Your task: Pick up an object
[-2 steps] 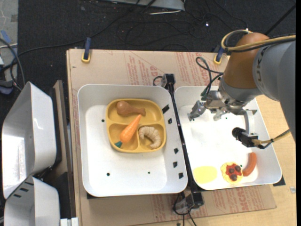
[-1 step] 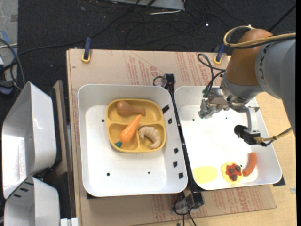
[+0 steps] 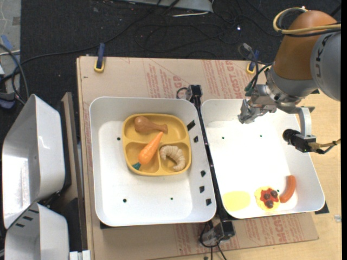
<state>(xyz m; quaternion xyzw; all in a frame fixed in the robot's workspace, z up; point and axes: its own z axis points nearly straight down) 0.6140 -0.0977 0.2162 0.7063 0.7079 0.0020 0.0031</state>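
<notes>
Hand [image 3: 250, 114] hangs over the far edge of the right bin [image 3: 238, 161], near its back wall, below the grey arm [image 3: 320, 53] with the orange band. Fingers point down and left; too small and dark to read, so cannot tell whether the hand is open or closed. Nothing visible between them.

Nearest task things lie at the opposite, near end of the same bin, well apart from the hand. Orange sausage [image 3: 288, 189] is tilted, close to the near right corner. Just beside it to the left, a small red and yellow piece [image 3: 267, 196], maybe a pizza slice toy, blurry. Left of that, a flat pale yellow disc [image 3: 236, 200] on the bin floor. All three sit along the near wall, apart from each other or barely touching.

Left bin [image 3: 108, 167] holds a yellow divided plate [image 3: 129, 155]. Drumstick [image 3: 149, 125] fills the far compartment. Carrot [image 3: 150, 148] lies slanted in the near left compartment, its tip over the divider. Pale shrimp [image 3: 173, 156] curls in the near right compartment. These are further from the hand, across the wall between the bins.

Both bins rest on a brown board worktop [image 3: 162, 72] with red print. Yellow clamps [image 3: 99, 64] at its far corners. Cables run over the dark floor beyond.
</notes>
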